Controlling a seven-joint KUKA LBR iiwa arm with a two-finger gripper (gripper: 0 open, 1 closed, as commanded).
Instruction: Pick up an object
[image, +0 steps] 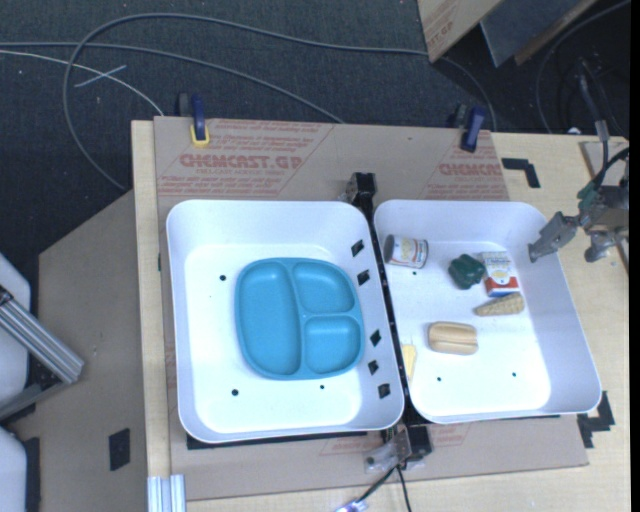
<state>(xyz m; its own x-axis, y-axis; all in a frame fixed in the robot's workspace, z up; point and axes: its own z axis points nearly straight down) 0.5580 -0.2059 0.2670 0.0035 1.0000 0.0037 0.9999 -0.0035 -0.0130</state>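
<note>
The right bin (560, 375) holds several small items: a tin can (407, 251) lying on its side, a dark green lump (466, 270), a red and white carton (498, 273), a pale corn-like piece (500, 306), a tan bread roll (453, 338) and a thin yellow piece (409, 360) against the left wall. My gripper (574, 243) hovers over the right bin's far right rim, away from all of them. It is open, with its two grey fingers (549, 240) spread and nothing between them.
The left bin (200, 380) carries a blue divided plate (298, 317). Black clips run along the wall between the bins. Two blue clamps (199, 120) hold the cardboard sheet at the bench's back edge. Cables lie on the dark floor beyond.
</note>
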